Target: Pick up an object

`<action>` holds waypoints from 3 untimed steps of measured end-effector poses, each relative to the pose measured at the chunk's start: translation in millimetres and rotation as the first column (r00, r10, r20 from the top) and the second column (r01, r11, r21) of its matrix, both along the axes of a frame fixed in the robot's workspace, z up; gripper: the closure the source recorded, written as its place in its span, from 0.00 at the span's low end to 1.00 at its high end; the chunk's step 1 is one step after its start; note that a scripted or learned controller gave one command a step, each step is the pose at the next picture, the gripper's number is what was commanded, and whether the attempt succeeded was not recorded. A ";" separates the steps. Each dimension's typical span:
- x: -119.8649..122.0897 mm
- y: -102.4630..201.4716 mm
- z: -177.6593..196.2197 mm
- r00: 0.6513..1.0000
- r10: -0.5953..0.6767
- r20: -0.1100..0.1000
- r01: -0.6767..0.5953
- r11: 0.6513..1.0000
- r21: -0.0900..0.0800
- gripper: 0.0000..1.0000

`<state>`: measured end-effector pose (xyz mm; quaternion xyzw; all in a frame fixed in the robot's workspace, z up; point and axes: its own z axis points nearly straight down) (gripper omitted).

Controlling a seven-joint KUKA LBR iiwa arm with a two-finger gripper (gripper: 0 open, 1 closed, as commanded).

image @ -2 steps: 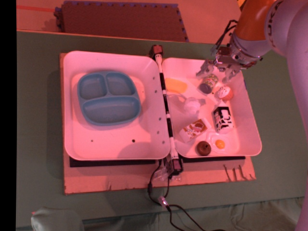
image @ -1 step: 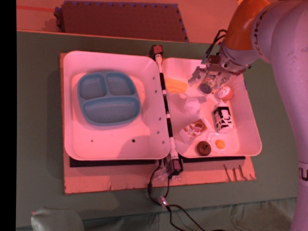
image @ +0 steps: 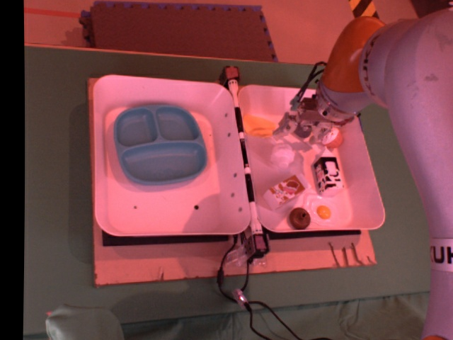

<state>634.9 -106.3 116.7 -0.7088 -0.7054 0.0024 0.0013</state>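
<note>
The right bin (image: 368, 190) holds several small items: a white crumpled object (image: 283, 154), a black-and-white carton (image: 328, 175), a flat orange-and-white packet (image: 284, 189), a brown donut (image: 299, 219), a small fried egg toy (image: 323, 212), a yellow flat piece (image: 259, 127) and a reddish item (image: 334, 139) partly hidden by the wrist. My gripper (image: 297, 134) hangs low over the upper middle of this bin, just above the white crumpled object. Its fingertips blend with the items beneath them.
The left bin (image: 212, 204) carries a blue divided plate (image: 160, 144). A black-and-white striped bar (image: 243, 147) runs between the bins. A dark foam mat (image: 177, 28) lies beyond the bench. Cables (image: 241, 289) trail off the front edge.
</note>
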 end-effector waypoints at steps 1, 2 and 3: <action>5.9 -2.0 -16.8 1.000 0.002 0.019 -0.002 1.000 -0.001 0.00; 10.2 -3.4 -0.7 0.999 0.000 0.038 0.001 1.000 -0.006 1.00; 14.0 0.3 46.5 1.000 0.003 0.016 -0.003 1.000 -0.001 1.00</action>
